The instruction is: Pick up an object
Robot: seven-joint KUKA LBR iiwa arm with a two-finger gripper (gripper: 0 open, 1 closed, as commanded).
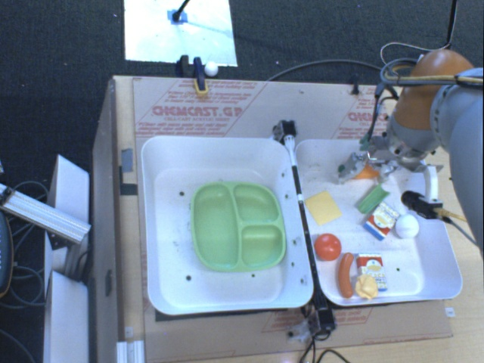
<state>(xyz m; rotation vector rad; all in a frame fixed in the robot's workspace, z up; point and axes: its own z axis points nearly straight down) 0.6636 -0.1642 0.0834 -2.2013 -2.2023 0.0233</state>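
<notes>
Dark carpet surrounds the table [227,100]. At nine o'clock the left bin [162,203] holds just a green divided plate [238,225], central, with free margins all round. The right bin [446,274] crowds its items: yellow slice [324,207], red ball [327,246], sausage [346,274]. At two o'clock the gripper [364,165] sits low by an orange piece [367,173] (whether grasped, I cannot tell), close under the far wall.

Dark carpet [60,44] covers the floor around the bench. At twelve o'clock lies a pale square sheet [178,21] with a thin black rod slanting across it. The bench top [227,108] is brown board printed in red letters. At nine o'clock stand white boxes [64,195] and loose cables.
</notes>
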